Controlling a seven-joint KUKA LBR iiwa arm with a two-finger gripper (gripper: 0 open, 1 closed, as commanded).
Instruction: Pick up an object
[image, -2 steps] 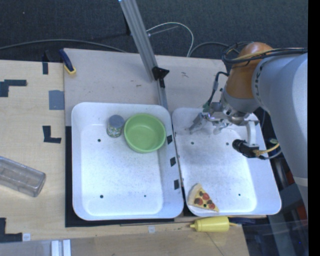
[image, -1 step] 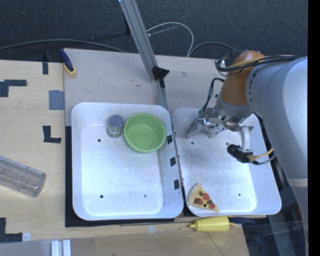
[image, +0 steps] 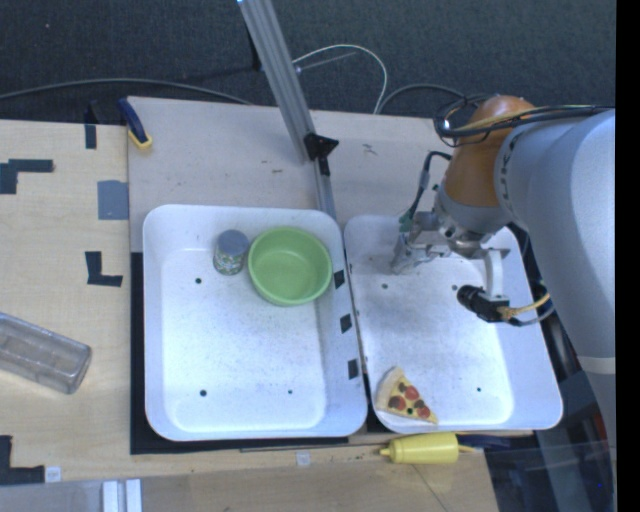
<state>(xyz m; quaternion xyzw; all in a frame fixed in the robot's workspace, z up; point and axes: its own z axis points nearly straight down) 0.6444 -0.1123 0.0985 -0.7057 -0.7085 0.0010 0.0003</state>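
Pizza slice (image: 405, 396) lies well apart from the tool (image: 408, 250); its grip state unclear.

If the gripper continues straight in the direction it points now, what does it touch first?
Probably the bare floor of the right white bin: the gripper points down there, apart from the toy pizza slice. Depth is uncertain.

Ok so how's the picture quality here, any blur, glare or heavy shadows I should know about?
Camera view: soft and slightly blurry all over, so the gripper lacks fine detail; lighting is even and diffuse with only faint shadows beside the green bowl; mild glare on the arm's orange band and the white bin rims.
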